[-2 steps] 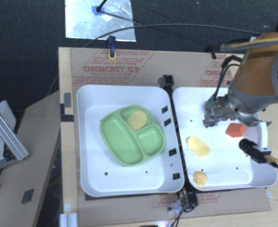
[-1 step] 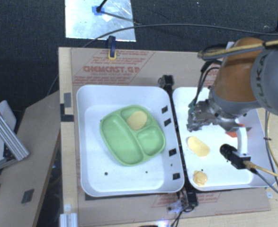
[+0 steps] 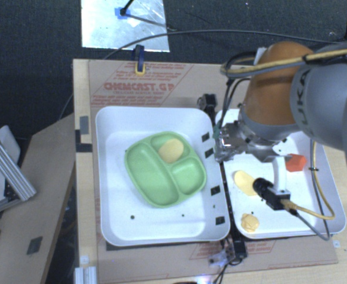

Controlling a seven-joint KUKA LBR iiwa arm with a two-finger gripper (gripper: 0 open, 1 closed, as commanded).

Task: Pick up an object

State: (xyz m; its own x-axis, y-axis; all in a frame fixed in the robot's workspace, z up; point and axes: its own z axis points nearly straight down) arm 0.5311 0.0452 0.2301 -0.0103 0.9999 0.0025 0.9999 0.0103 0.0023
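Camera view: I watch the grey arm reach in from the right of the frame, its gripper [image 3: 225,144] hanging over the wall between the two bins at mid-frame. From this angle I cannot tell whether it is spread or closed, and nothing is visibly held. The nearest candidate, a flat yellow piece [image 3: 242,180], lies in the bin at frame right [image 3: 321,215], just below the gripper. A small yellow lump [image 3: 250,222] sits near that bin's lower edge and an orange block [image 3: 295,162] further right. Another yellow item [image 3: 172,150] rests in the upper compartment of the green plate [image 3: 155,185] in the bin at frame left [image 3: 117,218]. My judgement: move clear of the dividing wall, centre over the flat piece, descend square and close low, since it looks thin and may slip.
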